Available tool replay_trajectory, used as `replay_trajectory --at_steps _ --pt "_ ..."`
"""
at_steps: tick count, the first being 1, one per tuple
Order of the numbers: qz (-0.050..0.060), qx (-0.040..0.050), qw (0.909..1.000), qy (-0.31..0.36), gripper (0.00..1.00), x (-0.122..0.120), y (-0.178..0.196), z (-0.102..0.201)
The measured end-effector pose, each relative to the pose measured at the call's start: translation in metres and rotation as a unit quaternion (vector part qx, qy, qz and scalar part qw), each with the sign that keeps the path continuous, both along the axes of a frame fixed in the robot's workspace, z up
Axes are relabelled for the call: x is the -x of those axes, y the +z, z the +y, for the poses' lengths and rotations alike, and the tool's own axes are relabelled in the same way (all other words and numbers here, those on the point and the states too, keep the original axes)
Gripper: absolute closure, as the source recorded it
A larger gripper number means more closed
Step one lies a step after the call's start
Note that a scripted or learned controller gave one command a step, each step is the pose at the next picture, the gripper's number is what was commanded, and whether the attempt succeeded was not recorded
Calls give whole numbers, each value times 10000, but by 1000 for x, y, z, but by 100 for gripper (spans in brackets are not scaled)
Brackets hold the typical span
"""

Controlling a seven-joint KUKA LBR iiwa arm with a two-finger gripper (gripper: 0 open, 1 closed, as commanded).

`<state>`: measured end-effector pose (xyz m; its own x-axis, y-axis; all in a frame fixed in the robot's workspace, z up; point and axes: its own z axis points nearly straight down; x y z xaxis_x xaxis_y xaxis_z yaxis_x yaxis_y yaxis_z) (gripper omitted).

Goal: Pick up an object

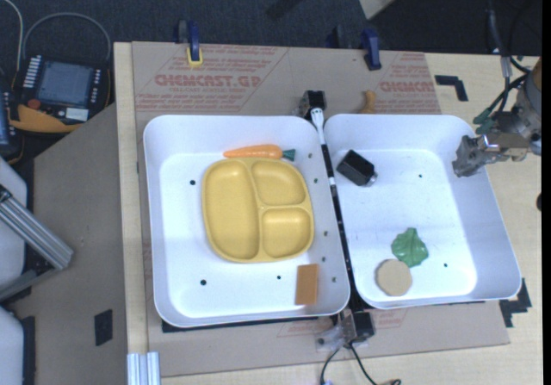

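Yellow plastic three-compartment tray (256,208) fills the left white bin (168,202); orange carrot (253,152) just above it, tan block (306,284) below. Right white bin (448,211): black box (355,168), green leafy piece (410,246) touching tan round disc (393,277). Gripper (465,159) at the right rim, grasping nothing visible; jaw state unclear.

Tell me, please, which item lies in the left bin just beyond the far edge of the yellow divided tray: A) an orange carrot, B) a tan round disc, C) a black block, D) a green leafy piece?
A: the orange carrot lies along the far edge of the yellow divided tray in the left bin.
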<state>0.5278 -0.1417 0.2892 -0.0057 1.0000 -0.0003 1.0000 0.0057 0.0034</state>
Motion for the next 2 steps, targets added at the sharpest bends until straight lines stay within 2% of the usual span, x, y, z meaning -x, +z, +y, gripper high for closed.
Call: replay_trajectory --at_steps 1,2 --pt "33 -16 10000 3 100 -14 -20 56" --pt "31 -14 10000 2 100 -16 -30 107"
